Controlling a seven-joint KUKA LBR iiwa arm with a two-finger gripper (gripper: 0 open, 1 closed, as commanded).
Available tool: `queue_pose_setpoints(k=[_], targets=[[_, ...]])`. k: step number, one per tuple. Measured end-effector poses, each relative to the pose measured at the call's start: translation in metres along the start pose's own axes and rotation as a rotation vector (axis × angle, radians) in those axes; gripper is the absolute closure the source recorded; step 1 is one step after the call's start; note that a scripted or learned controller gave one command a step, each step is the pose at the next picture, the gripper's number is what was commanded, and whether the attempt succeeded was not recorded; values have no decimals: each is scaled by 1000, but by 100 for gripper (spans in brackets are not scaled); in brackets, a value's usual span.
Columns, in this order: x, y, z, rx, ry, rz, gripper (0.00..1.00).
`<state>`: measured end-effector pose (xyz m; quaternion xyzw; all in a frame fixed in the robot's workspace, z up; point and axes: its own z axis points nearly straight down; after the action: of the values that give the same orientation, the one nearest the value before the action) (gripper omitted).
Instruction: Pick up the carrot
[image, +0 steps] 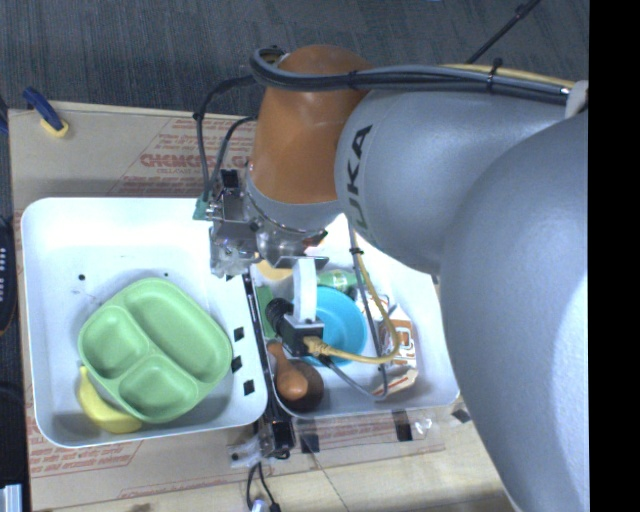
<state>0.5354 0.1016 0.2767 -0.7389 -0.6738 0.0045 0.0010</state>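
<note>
An orange-brown, rounded thing (293, 381), which may be the carrot, lies at the near left corner of the right bin (432, 398), tight against the wall between the bins. Its far end is hidden under the robot's wrist parts. The gripper (238, 256) hangs below the orange wrist band, over the far end of that dividing wall and well beyond the orange-brown thing. Nothing shows held in it.
A blue bowl (340, 322), a green item (337, 282) and a brown-and-white packet (402, 352) crowd the right bin beneath the arm. In the left bin (60, 240) a green divided plate (155, 347) rests on something yellow (100, 408). The big grey arm covers the right side.
</note>
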Motion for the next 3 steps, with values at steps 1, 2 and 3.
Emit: queue_pose_setpoints(k=[1,2,3], targets=[[79,-70,81,10,-1,8,100],[111,-71,94,3,0,340,100],[32,-63,88,6,0,168,100]])
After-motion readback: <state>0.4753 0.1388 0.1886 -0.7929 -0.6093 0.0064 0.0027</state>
